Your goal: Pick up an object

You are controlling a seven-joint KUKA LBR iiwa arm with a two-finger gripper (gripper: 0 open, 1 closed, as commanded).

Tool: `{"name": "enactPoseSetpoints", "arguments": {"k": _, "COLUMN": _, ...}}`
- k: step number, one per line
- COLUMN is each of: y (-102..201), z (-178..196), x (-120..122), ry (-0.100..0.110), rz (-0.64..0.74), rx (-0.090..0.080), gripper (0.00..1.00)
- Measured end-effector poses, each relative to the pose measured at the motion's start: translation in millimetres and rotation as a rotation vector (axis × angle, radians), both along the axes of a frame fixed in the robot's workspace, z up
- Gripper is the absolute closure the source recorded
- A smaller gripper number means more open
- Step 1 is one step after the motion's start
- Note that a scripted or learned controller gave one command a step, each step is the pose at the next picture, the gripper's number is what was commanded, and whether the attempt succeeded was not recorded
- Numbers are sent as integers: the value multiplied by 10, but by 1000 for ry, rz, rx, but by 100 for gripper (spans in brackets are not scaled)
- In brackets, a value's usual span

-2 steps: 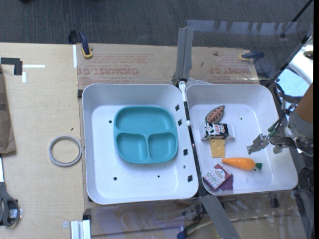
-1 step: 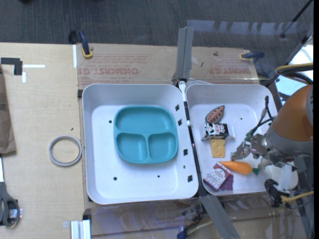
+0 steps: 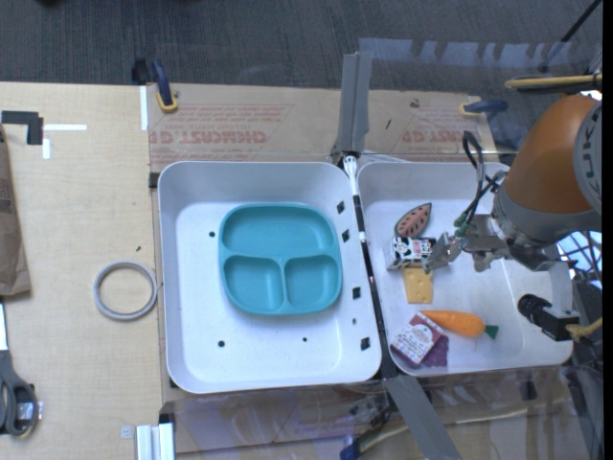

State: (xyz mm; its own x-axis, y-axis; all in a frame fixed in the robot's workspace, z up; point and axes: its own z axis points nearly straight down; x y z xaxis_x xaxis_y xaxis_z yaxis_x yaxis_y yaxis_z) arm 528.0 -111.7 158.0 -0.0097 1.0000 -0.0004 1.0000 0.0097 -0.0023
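Note:
The right bin [image 3: 536,185] holds several small items: a brown leaf-shaped piece [image 3: 414,219], a black-and-white cow toy [image 3: 410,250], a yellow cracker-like square [image 3: 418,285], an orange carrot [image 3: 456,323] and a red-and-purple packet [image 3: 420,342]. My gripper [image 3: 442,254] reaches in from the right, low over the bin, with its tips just right of the cow toy and above the yellow square. Whether anything sits between the tips is not visible.
The left bin [image 3: 182,276] holds a teal divided plate [image 3: 282,259]. A grey tape ring [image 3: 125,289] lies on the bench to the left, scissors [image 3: 17,402] at the lower left. A metal divider [image 3: 356,218] separates the bins.

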Motion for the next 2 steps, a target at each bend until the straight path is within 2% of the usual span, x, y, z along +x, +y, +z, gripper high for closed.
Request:
{"name": "enactPoseSetpoints", "arguments": {"k": 1, "y": 66, "z": -675, "x": -516, "ry": 2, "rz": -49, "rx": 1, "gripper": 0}}
{"name": "enactPoseSetpoints", "arguments": {"k": 2, "y": 56, "z": -592, "x": -513, "ry": 2, "rz": -53, "rx": 1, "gripper": 100}}
